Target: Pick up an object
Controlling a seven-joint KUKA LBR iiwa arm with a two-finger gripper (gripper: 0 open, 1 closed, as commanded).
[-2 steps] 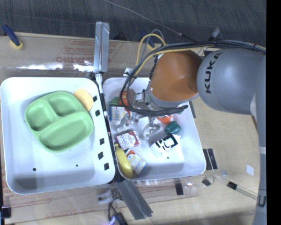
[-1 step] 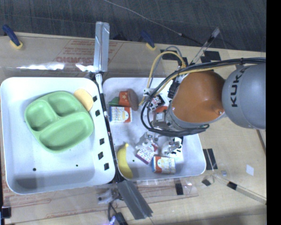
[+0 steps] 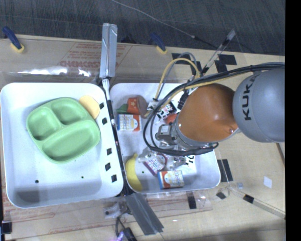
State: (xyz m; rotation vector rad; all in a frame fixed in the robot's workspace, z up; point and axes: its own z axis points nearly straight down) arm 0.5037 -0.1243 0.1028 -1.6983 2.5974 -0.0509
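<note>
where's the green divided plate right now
The green divided plate lies in the left bin, toward its upper half, with a yellow sponge-like piece touching its upper right edge.

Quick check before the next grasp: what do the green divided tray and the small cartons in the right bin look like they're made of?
The green divided tray looks like moulded plastic with a matte finish: one even colour, rounded compartment walls, soft highlights. The small cartons look like printed paperboard or thin packaging, judging by flat faces, creased edges and printed labels; the view is too coarse to be sure.

Two white bins (image 3: 20,185) flank the central divider (image 3: 110,134): left of it one green sectioned plate (image 3: 64,129) and one yellow piece (image 3: 90,105), right of it two small cartons (image 3: 129,122), one banana (image 3: 132,172).
</note>
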